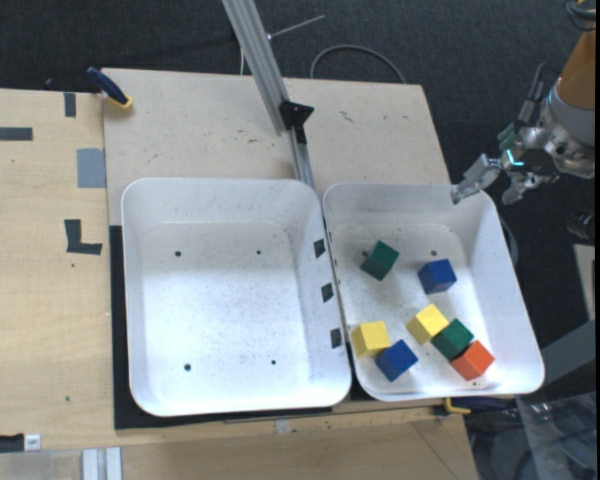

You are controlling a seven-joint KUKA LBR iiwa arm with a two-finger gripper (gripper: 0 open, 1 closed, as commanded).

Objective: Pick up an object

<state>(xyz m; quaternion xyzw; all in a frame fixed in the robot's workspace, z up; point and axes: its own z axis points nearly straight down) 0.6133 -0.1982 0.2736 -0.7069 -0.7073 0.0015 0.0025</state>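
The arm is grey with an orange band above a silvery wrist. Its gripper has two pale metal fingers and a small teal glint.

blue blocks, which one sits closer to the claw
The blue block at the bin's right side, beside the green one. The other blue block lies at the bin's near edge, farther from the claw.

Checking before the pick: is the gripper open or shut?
Open: the gripper has its fingers spread apart, nothing between them, above the right bin's far corner.
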